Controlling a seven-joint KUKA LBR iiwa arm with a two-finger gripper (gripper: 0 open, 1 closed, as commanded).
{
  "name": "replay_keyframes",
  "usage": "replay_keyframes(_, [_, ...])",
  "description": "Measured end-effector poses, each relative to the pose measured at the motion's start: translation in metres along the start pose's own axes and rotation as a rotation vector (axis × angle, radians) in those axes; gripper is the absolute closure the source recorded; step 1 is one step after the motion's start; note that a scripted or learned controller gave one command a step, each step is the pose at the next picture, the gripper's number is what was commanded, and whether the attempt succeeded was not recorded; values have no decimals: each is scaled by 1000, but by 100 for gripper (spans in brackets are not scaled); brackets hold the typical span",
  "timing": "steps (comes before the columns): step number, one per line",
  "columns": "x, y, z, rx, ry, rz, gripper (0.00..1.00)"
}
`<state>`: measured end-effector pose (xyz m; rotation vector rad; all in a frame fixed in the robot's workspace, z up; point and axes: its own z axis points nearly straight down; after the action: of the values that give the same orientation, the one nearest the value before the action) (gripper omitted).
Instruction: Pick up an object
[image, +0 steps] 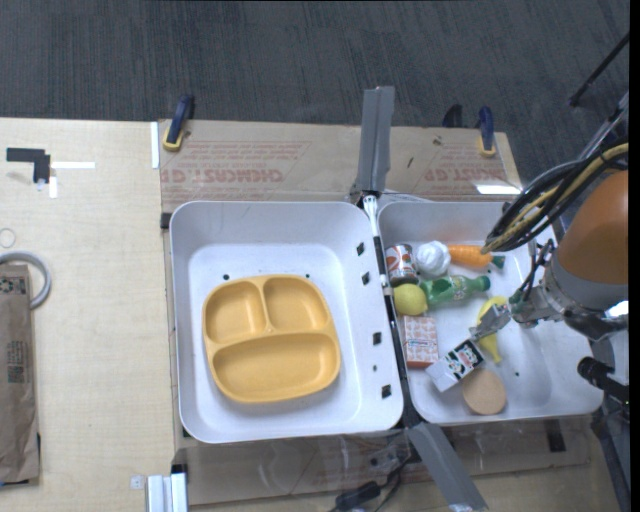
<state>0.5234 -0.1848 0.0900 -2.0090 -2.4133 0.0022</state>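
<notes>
The gripper (497, 318) sits at the right of the frame, low over the right bin (545, 395), its end reaching in from the grey arm with the orange band (600, 232). Whether it is released or clenched cannot be told, because its tip merges with a yellow piece lying just beside it.

The objects to pick from are crowded into the left half of the right bin. Along the upper part lie a small can (400, 262), a white ball-like object (432, 257) and an orange carrot (468, 256), side by side. Below them a green bottle (455, 289) lies on its side, touching a yellow lemon (409, 299). Under the lemon rests a red and white packet (420, 341). Toward the lower middle of the bin a black and white carton (458, 364) lies tilted, near a tan round piece (485, 394).

The left bin (195, 330) holds 1 yellow plate (270, 338) with 3 compartments.
</notes>
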Motion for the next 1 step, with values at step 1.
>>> replay_keyframes(1, [-1,0,-7,2,0,3,100])
